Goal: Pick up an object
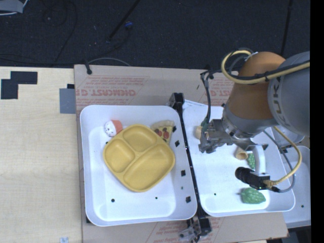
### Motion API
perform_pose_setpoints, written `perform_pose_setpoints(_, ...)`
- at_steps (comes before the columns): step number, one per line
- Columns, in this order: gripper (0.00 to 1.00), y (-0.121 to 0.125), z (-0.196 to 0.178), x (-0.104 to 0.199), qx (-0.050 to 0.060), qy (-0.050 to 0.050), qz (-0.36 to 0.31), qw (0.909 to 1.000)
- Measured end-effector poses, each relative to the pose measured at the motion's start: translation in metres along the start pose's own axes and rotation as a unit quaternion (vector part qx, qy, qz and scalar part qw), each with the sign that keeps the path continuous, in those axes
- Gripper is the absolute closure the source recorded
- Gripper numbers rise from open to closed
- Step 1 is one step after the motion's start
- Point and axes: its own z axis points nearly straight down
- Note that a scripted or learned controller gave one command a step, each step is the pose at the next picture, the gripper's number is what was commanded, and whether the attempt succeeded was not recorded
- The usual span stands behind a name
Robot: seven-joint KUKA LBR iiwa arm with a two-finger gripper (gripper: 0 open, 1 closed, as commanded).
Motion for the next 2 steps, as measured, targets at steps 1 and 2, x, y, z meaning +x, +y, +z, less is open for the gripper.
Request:
perform_pose_setpoints(1,1.00,0.001,-0.012,0.049,0.000,0.000,0.000,1.0000)
perform_pose_setpoints(2,1.00,-0.006,-0.007,0.108,0.002,0.000,0.000,1.0000)
